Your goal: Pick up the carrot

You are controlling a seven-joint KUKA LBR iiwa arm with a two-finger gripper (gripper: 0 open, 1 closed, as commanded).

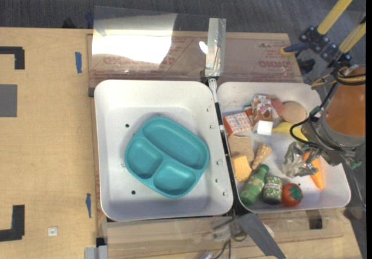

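Carrot (317,178), just one, lay in the right bin (343,195) beside my tool (301,160); I couldn't tell its grip state.

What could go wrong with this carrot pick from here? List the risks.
1. The claw sits right at the carrot, but the view does not show the carrot between its fingers, so it may come up with nothing.
2. The carrot lies close to the right bin's outer wall; a finger could hit the wall or push the carrot against it.
3. The tomato lies nearby and could get nudged or pinched instead.
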